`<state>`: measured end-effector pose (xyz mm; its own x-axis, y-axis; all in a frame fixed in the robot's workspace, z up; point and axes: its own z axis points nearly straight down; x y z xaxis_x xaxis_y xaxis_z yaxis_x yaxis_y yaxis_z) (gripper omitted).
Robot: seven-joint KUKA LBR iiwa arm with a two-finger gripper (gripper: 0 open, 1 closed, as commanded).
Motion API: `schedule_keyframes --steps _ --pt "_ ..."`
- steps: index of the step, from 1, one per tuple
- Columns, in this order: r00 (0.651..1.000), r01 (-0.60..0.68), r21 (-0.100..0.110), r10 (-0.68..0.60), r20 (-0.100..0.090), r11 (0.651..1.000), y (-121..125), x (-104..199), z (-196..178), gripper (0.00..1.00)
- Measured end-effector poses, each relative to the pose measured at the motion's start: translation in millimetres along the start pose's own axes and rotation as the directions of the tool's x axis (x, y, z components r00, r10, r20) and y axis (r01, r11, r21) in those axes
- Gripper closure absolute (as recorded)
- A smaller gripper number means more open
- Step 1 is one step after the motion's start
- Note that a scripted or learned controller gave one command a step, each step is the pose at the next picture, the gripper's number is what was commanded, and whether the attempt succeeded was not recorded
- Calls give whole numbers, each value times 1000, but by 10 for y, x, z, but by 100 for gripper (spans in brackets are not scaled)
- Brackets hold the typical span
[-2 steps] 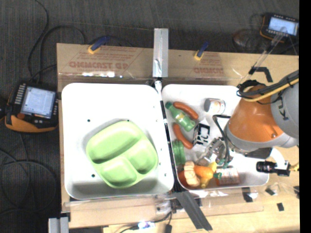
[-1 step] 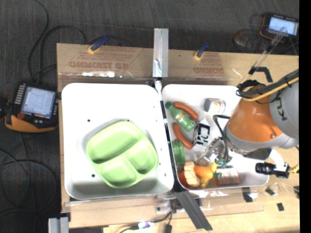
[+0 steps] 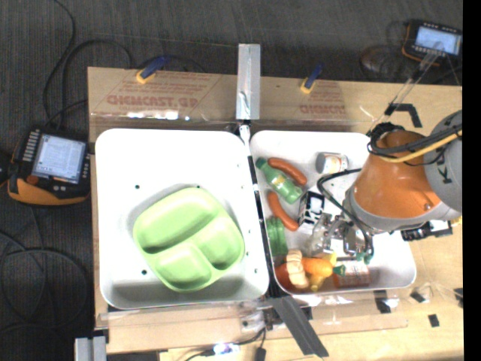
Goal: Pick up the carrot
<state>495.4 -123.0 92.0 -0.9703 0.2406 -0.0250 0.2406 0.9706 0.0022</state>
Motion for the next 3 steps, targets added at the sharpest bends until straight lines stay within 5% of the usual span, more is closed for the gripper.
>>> schedule_keyframes --steps 1,2,3 --pt "949 316 -2 -316 1 949 -122 7 -3 100" --pt "921 389 -11 -389 -22 921 728 135 -919 100" --pt "788 615 -17 -615 -21 788 1004 280 -918 100"
